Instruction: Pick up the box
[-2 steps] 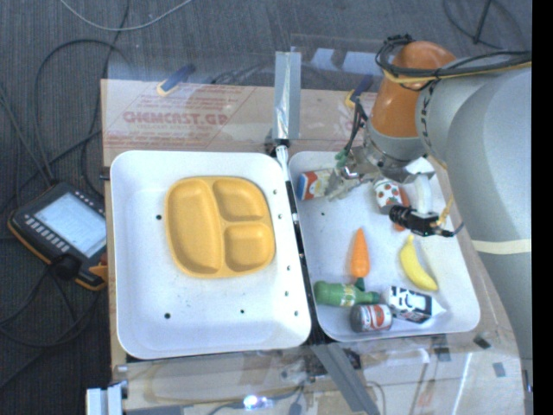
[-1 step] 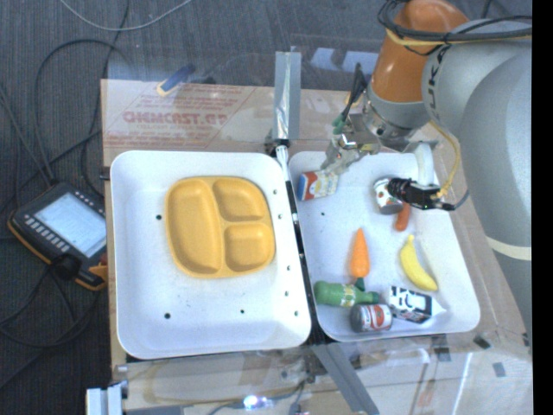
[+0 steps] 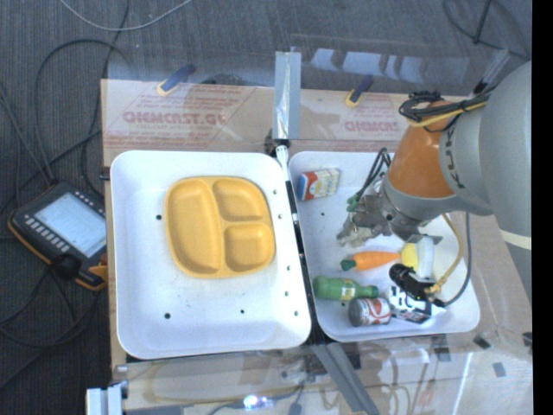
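i see the claw [image 3: 361,225] low over the middle of the right bin [image 3: 328,322], right of frame centre; i cannot tell its state. the box [image 3: 317,182] lies in that bin's upper left corner, apart from the claw. a carrot [image 3: 377,260] lies just below the claw. a green bottle [image 3: 344,289] and a can [image 3: 371,311] lie along the bin's lower edge. the left bin [image 3: 130,232] carries a yellow divided tray [image 3: 220,226].

Odds and ends in two white bins

Left bin [image 3: 130,258] holds a yellow divided tray [image 3: 219,225]; right bin [image 3: 333,322] holds a carrot [image 3: 377,260], green bottle [image 3: 341,289] and can [image 3: 371,311].
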`<state>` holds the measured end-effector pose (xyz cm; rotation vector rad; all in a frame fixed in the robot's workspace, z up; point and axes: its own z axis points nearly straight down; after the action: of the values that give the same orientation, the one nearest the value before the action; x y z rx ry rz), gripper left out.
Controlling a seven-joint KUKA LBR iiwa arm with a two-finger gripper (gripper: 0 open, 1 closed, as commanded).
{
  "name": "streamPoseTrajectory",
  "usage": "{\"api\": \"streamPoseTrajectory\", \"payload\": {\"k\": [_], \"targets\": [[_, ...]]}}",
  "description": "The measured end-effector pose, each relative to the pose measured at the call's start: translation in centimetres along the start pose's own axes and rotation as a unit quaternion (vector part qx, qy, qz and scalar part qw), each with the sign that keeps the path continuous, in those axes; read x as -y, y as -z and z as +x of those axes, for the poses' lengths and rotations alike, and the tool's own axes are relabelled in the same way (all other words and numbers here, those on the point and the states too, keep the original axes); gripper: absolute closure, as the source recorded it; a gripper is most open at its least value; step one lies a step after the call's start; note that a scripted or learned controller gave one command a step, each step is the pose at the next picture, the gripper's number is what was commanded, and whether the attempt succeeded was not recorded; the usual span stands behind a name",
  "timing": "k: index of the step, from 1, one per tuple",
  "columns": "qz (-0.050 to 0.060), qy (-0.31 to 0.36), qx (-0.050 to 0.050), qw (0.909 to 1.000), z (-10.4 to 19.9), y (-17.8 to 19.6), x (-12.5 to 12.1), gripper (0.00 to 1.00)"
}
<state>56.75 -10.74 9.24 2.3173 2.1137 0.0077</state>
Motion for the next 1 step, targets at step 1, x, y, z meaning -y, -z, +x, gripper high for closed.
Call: {"api": "streamPoseTrajectory", "payload": {"k": [1], "targets": [[-0.001,0.001,0.0,1.0,0.15,-0.16,-0.04,0.0]]}}
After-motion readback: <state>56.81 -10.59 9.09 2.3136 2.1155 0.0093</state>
